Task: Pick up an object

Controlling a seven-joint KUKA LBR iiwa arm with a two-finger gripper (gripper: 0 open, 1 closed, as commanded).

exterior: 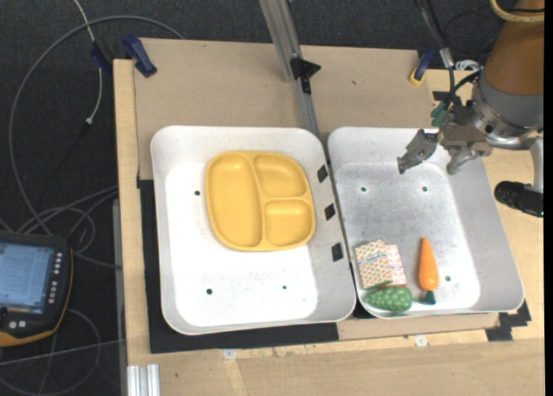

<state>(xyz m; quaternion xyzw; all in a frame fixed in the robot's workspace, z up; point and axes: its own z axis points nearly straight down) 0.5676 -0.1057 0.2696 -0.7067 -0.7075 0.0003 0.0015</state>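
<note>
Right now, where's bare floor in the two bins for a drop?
Right bin: middle is bare, between the tool at the far end and the near-edge cluster of box, carrot and green item. Left bin: only the near strip below the yellow tray.

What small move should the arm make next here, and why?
Probably travel toward the near end of the right bin. The gripper hangs open over the bin's far end with nothing between its fingers, while the carrot, box and green toy lie clustered at the near edge.
</note>
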